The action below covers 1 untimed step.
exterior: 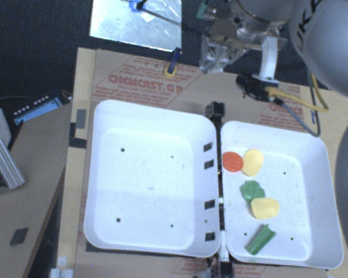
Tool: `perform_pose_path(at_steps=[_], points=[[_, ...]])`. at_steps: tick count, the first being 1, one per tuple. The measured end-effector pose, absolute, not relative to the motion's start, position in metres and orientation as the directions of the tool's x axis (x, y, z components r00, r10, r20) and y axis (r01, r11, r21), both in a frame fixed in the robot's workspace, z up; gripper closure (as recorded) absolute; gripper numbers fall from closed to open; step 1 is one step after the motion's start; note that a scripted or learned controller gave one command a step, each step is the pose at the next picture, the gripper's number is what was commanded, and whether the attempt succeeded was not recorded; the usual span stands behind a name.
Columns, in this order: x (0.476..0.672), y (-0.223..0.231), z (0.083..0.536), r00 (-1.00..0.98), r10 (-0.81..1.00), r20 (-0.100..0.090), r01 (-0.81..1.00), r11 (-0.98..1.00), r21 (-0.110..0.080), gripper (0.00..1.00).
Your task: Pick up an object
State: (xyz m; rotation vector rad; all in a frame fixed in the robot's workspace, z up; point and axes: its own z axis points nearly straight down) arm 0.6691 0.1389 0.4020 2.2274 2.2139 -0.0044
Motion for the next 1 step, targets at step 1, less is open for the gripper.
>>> perform_pose_path(at_steps=[1], points=[[0.668, 0.21, 0.4364, -0.01, 1.0, 0.004, 1.0, 0.01, 0.006, 1.0]])
